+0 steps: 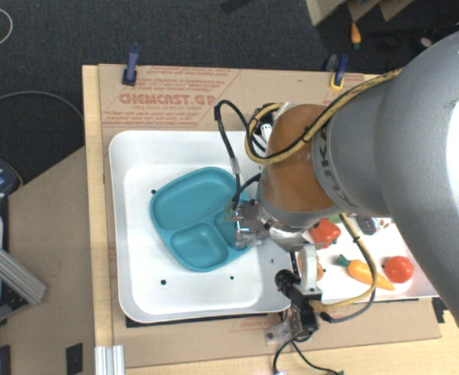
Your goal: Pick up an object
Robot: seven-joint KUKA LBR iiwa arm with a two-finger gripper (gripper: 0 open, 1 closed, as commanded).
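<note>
A teal divided plate (pixel 194 217) lies flat in the left white bin (pixel 132 233). My gripper (pixel 242 226) is low at the plate's right edge, near the wall between the two bins. The grey arm with its orange band (pixel 296 166) covers most of the right bin (pixel 421 289). Beside the arm in that bin I see a red piece (pixel 325 231), a yellow-orange pepper (pixel 362 271) and a red tomato (pixel 400 268).
Both bins rest on a brown cardboard sheet (pixel 175 100) held by blue clamps (pixel 130 65) at the back. Black cables (pixel 228 135) loop off the wrist over the left bin. Another cable bundle (pixel 304 303) hangs over the front edge.
</note>
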